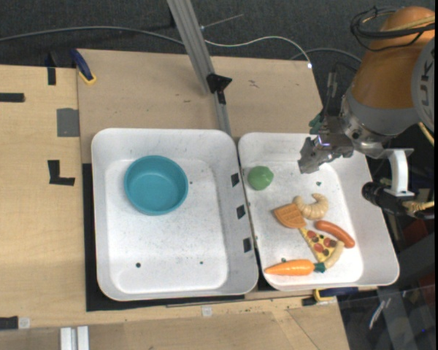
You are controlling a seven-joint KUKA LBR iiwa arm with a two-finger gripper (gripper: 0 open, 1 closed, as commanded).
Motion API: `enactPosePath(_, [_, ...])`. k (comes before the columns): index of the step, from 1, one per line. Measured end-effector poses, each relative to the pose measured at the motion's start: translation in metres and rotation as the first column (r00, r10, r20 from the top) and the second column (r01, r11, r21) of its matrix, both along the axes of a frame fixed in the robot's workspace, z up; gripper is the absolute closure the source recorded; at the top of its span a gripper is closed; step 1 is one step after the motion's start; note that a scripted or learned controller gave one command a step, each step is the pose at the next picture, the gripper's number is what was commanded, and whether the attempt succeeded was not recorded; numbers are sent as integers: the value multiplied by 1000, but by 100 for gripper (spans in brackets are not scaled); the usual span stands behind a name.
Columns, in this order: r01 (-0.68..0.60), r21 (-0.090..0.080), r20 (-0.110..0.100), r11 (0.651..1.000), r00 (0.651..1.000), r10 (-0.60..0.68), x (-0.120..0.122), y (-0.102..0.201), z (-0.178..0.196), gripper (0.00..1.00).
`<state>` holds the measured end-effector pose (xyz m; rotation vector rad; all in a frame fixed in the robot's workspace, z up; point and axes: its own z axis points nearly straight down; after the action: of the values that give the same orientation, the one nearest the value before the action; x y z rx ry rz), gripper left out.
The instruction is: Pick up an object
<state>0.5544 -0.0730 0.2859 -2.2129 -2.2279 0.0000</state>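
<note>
Gripper (313, 159) hangs over the right bin (376, 265) near the green ball (260, 178), touching nothing, opening unreadable.

The tan wooden table (153, 86) carries two shallow white plastic bins side by side, the left bin (113, 268) and the right bin (376, 265) reaching toward its front edge, with strips of black tape (58, 173) near its left edge.
</note>
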Motion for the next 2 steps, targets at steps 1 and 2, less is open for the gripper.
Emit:
enactPosePath(1, [0,0,-3,1000,1000,0,7,51,-24,100])
enactPosePath(2, [0,0,-3,1000,1000,0,7,109,-37,100])
